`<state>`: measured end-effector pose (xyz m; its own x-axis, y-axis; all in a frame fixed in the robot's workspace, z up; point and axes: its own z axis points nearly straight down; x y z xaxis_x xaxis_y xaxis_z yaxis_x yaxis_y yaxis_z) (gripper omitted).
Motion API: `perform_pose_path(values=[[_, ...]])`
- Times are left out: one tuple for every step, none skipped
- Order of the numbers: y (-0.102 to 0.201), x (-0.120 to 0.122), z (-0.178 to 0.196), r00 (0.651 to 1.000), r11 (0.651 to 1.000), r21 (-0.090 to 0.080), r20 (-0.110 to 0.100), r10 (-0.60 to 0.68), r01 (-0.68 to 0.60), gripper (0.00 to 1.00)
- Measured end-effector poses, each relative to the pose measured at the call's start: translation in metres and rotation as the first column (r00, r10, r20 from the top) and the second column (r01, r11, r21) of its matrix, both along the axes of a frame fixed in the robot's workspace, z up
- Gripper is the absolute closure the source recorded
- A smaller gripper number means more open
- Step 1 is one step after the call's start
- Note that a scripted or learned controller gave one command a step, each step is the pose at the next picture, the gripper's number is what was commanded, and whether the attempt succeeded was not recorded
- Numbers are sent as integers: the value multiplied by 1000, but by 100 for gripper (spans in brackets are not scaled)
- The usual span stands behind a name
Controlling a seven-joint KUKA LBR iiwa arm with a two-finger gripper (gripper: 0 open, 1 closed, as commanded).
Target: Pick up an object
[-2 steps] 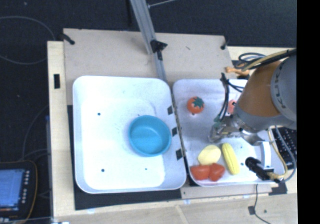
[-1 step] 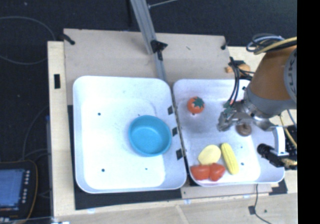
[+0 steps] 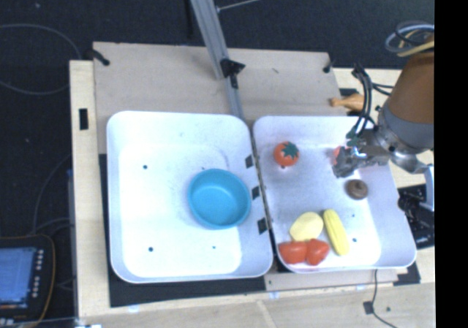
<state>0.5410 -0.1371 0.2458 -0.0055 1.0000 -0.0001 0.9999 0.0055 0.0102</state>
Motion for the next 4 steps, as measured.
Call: perform_pose_path(values=[[-1,2,49,1000,1000,0,-3,2,-2,100],[57,14,49,1000,1000,-1,-5,3,-3,100],[111,36,33,1000,1000,-1,-6,3,-3,100],[162,43,34,1000,1000,0,-9,2,-2,100]])
